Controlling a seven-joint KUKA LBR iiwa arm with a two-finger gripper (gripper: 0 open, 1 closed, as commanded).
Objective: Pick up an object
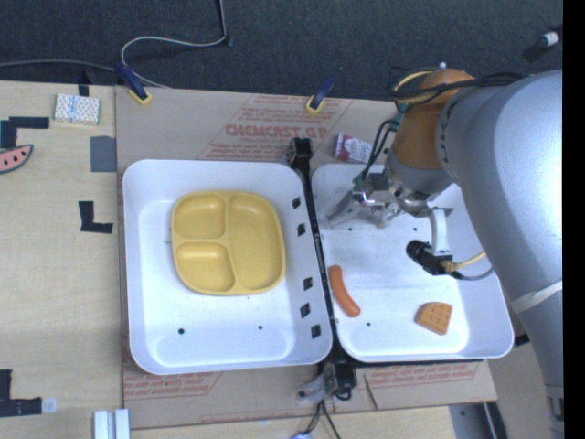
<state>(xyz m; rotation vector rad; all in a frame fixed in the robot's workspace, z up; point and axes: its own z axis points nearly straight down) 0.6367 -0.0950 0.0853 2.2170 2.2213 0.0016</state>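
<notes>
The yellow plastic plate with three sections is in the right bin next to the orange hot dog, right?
Not quite. The yellow plastic plate with three sections lies in the left white bin, as the camera view shows. The orange hot dog is in the right white bin, along with a small tan waffle piece.

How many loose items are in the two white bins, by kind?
Yellow divided plate, left bin: 1
Orange hot dog, right bin: 1
Tan waffle piece, right bin: 1
Total: 3
</notes>
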